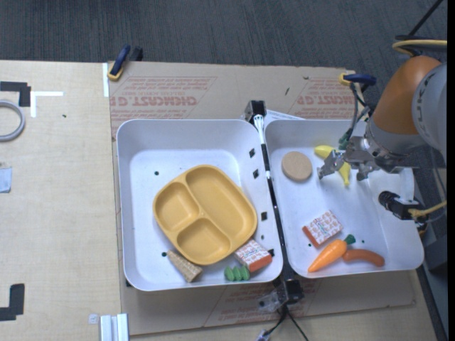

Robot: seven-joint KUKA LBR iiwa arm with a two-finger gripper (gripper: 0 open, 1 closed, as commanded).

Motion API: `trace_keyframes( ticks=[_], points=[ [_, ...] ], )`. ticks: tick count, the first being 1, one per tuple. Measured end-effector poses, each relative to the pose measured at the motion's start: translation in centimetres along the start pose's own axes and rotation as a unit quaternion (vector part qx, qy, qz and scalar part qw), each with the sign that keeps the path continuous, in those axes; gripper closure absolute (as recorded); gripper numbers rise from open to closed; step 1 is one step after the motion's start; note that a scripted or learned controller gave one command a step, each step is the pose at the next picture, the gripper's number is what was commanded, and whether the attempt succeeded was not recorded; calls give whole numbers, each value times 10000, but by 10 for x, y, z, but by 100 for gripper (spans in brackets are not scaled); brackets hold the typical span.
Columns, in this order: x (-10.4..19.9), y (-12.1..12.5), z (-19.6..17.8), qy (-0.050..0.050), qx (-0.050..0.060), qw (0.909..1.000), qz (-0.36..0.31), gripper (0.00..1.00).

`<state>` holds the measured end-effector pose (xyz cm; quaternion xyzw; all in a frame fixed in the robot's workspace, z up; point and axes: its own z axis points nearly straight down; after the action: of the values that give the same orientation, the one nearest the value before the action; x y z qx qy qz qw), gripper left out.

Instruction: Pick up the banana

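The banana (325, 150) is small and yellow and lies in the right bin (398, 251) near its far wall. Its left end pokes out from under the gripper, and a second yellow bit shows lower down between the fingers. My gripper (346, 170) hangs right over the banana with its two fingers spread to either side, so it looks open. Whether the fingers touch the banana I cannot tell. The grey arm with its orange band comes in from the right.
In the right bin a round tan cookie (297, 166) lies just left of the banana. Nearer the front are a red-and-white box (323, 227), a carrot (328, 255) and a sausage (364, 257). The left bin (135, 190) holds a yellow divided plate (205, 213) and small food items.
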<state>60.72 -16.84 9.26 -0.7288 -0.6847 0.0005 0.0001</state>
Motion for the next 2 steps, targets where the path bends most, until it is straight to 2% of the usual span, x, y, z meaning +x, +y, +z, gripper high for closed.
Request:
trace_keyframes(
  ticks=[1, 2],
  points=[
    [0, 0, -10, -3, -1, 10000, -1, 100],
    [41, -3, -73, -1, -7, 9991, -415, 100]
  ],
)
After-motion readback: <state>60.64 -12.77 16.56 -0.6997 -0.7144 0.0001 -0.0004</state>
